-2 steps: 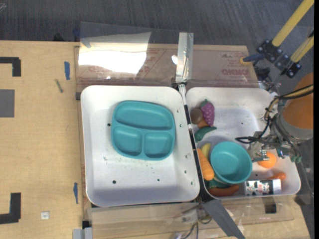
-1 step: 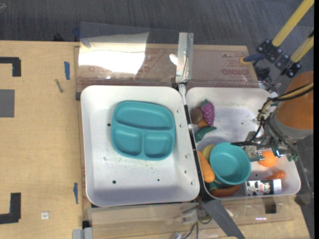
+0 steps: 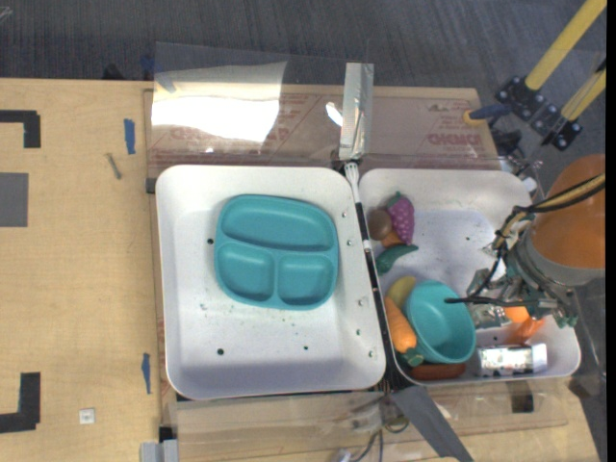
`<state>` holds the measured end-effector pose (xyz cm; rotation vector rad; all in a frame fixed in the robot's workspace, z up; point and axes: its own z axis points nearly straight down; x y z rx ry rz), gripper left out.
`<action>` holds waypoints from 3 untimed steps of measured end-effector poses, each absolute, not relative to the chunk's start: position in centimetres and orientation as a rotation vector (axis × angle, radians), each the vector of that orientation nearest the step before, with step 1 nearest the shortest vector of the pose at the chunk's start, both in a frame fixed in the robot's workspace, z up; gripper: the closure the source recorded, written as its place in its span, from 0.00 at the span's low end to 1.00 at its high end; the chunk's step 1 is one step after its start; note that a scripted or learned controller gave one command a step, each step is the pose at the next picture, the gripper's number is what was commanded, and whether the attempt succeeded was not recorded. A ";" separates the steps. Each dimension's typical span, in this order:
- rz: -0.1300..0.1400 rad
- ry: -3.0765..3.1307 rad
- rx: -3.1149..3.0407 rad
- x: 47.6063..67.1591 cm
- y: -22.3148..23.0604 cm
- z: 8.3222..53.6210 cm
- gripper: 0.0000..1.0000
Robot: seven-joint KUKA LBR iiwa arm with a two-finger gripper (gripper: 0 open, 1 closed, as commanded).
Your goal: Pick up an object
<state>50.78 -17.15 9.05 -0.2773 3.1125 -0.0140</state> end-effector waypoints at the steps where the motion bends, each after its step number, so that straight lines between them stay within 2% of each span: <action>1: -0.014 3.082 -0.521 49.5 -14.4 9.1 1.00; 2: -0.020 3.034 -0.741 49.6 -9.6 9.2 1.00; 3: -0.015 2.997 -0.881 55.0 -13.8 25.2 1.00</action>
